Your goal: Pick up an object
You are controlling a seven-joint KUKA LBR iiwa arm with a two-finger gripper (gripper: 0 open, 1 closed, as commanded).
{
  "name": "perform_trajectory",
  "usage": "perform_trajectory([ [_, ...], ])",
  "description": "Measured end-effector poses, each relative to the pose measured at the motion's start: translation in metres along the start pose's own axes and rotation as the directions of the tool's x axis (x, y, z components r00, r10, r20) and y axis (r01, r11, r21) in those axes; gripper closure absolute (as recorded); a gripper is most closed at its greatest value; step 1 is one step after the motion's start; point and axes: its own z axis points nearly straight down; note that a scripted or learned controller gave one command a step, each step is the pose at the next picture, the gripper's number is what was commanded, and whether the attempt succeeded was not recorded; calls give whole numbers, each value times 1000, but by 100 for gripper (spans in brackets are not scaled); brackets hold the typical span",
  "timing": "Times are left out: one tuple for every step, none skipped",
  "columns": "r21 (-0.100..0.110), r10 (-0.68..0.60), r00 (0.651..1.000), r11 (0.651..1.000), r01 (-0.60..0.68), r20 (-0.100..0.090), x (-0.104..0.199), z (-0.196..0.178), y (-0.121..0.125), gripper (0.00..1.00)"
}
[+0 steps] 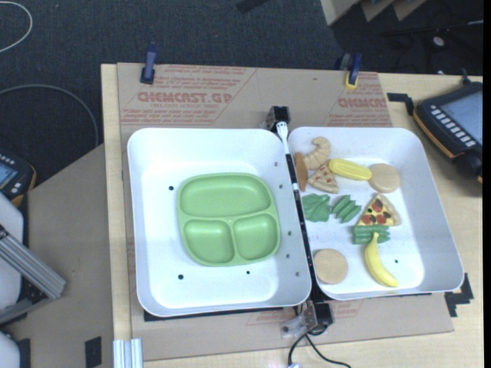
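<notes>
The right bin (430,167) holds several toy foods. A yellow banana (379,264) lies near its front, with a round tan cookie (331,265) to its left. A pizza slice (379,212) sits mid-bin above a green broccoli piece (371,234). Green bean pods (331,207) lie at the left side. Further back are a yellow corn-like piece (350,169), a tan round cracker (384,178), a smaller pizza slice (323,177) and a tan curved pastry (318,150). The left bin (153,159) holds a green sectioned plate (229,218).
Both bins rest on a brown cardboard sheet (184,94) held by a blue clamp (148,66) and a yellow-blue clamp (352,70). An orange and black pendant (456,121) lies at the right. Metal framing (31,271) stands at the left front.
</notes>
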Motion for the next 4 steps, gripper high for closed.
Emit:
perform_trajectory([
  [-1,-2,1000,1000,2,1,1,-9,1,100],
  [-5,-3,1000,1000,3,4,0,-20,2,100],
  [-8,-4,1000,1000,4,7,0,-30,2,100],
  [11,-1,1000,1000,1,-6,1,3,-1,100],
])
